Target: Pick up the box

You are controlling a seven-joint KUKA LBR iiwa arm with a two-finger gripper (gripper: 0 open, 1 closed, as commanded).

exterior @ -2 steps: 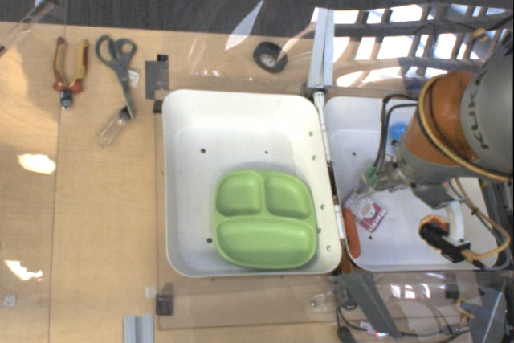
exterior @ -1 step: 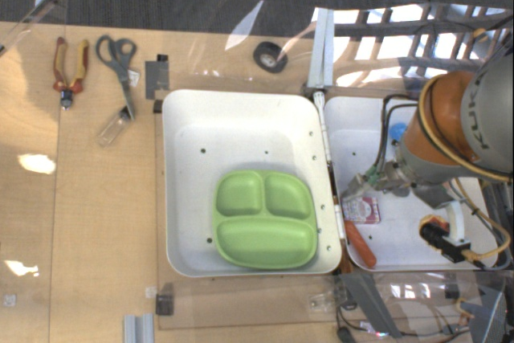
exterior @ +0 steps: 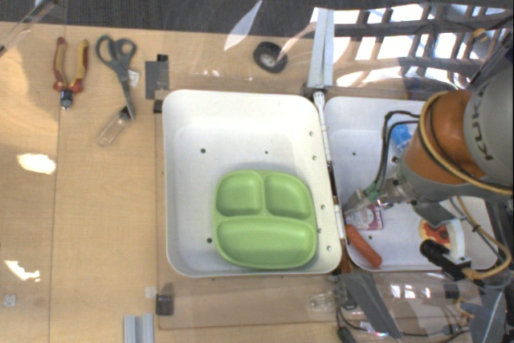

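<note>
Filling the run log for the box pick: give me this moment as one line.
arm: over right bin | end effector: low in right bin, by small box | grasp: unclear | orange item: right bin | green divided tray: left bin

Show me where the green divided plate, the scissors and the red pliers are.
green divided plate (exterior: 265, 218): camera view, on the ridge between its compartments.
scissors (exterior: 122, 75): camera view, on the pivot below the grey handles.
red pliers (exterior: 67, 70): camera view, on the handles.
</note>
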